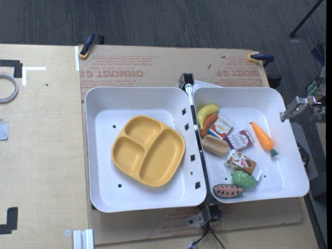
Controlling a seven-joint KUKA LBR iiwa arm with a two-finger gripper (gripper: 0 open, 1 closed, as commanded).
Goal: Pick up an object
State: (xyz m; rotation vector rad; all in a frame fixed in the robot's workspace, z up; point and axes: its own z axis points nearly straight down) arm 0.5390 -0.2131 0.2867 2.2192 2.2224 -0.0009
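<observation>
1. Watermelon slice (pixel 228 191) lies nearest you, at the near edge of the right bin (pixel 277 173), with a green toy (pixel 244 180) touching it just behind.
2. You see a small brown carton (pixel 241 163) beyond the green toy, and a bun (pixel 215 146) to its left, close to the wall shared by the two bins.
3. Two more printed packs sit mid-bin: a red and white one (pixel 241 139) and a paler one (pixel 223 125), touching each other.
4. At the far left corner of this bin you find a banana (pixel 208 110) with an orange sausage (pixel 209 122) tucked against it.
5. An orange carrot (pixel 262 136) lies by itself towards the right side, apart from the cluster, its green tip pointing towards you.
6. None of these toys has left the bin floor.
7. The gripper (pixel 293 108) hangs over the right bin's right rim, well apart from the cluster and nearest the carrot. You cannot tell whether it is spread or closed; nothing shows in its grasp.
8. In the left bin (pixel 89 139) a yellow divided plate (pixel 149 150) lies flat in the middle.
9. Both bins rest on a cardboard sheet (pixel 129 69) on the table (pixel 36 154), held by blue clamps (pixel 87 44) at its far corners.
</observation>
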